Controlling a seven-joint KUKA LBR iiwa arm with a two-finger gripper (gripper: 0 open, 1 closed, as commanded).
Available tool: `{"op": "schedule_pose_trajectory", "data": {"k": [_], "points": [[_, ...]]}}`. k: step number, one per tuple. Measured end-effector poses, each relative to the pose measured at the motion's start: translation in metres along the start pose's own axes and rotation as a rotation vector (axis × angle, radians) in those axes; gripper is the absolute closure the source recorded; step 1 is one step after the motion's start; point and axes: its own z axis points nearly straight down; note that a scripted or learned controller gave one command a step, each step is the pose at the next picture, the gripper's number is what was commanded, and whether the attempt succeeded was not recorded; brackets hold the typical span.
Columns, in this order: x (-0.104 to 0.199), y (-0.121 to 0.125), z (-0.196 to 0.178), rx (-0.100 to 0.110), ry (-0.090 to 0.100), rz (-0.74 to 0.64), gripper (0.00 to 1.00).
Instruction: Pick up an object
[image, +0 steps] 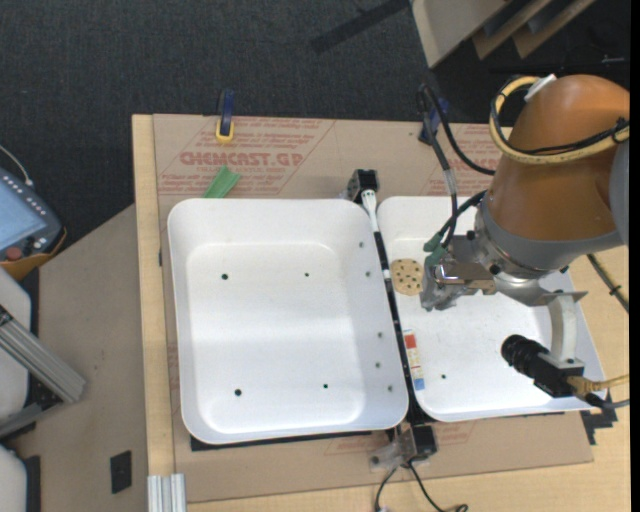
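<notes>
The bench (300, 150) bears left bin (182, 300) and right bin (470, 385) side by side

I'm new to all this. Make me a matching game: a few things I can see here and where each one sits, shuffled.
Things:
1 tan disc
2 green strip
3 red-and-blue stick

Places:
a on the cardboard, behind the left bin
b right bin, front, along its left wall
c right bin, beside the gripper

Pairs: 1-c, 2-a, 3-b.

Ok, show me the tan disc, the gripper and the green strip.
tan disc (405, 275): camera view, middle of its holed face.
gripper (432, 298): camera view, its lower tip, right of the disc.
green strip (222, 182): camera view, middle of the strip.
</notes>
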Motion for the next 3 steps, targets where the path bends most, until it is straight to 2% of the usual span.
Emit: {"op": "schedule_pose_trajectory", "data": {"k": [1,2,3], "points": [[-0.114,-0.001,0.016,-0.006,-0.004,0.018,1.00],[-0.031,0.001,0.052,-0.004,0.002,-0.003,1.00],[-0.036,0.002,0.039,-0.012,-0.001,0.006,1.00]]}}
